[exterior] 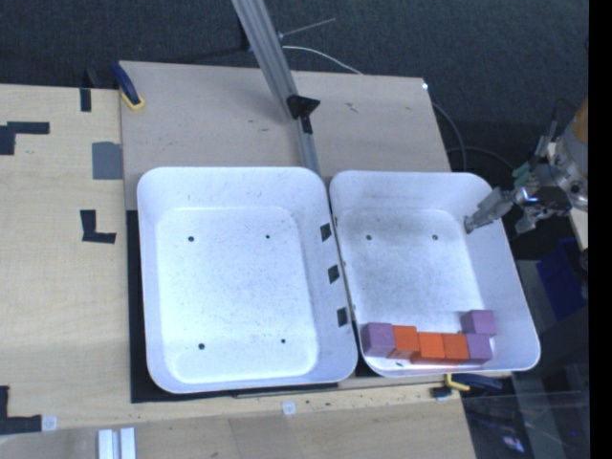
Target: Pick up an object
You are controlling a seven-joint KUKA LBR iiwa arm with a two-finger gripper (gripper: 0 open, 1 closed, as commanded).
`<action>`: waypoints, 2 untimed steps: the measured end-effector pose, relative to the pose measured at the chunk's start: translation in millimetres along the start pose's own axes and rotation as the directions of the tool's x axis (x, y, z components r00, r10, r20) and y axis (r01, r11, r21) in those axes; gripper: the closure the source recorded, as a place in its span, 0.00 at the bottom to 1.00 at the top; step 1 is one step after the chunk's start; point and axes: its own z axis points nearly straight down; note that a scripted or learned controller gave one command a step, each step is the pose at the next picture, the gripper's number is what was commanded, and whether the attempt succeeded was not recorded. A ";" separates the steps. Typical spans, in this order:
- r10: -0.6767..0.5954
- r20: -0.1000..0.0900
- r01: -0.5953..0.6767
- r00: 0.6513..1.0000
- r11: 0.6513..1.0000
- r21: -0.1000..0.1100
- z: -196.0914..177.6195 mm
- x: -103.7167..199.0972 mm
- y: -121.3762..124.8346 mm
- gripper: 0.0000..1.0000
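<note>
Still, nothing is picked: the blocks wait in the near corner of the right bin.

Going left to right: the left bin point(234, 275) is no target for me. In the right bin point(421, 256), a purple block point(379, 338), orange blocks point(430, 344) and purple blocks point(479, 335) lie touching in a row against the front wall. My gripper point(512, 208) hovers at the far right rim, fingers spread, pinching nothing. I should descend on an end block, since the wall crowds the others.
</note>
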 end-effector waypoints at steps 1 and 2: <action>-0.004 0.001 0.004 1.000 1.000 -0.002 17.1 -5.0 22.8 0.00; -0.005 0.000 0.005 1.000 1.000 -0.003 25.1 3.9 40.0 0.00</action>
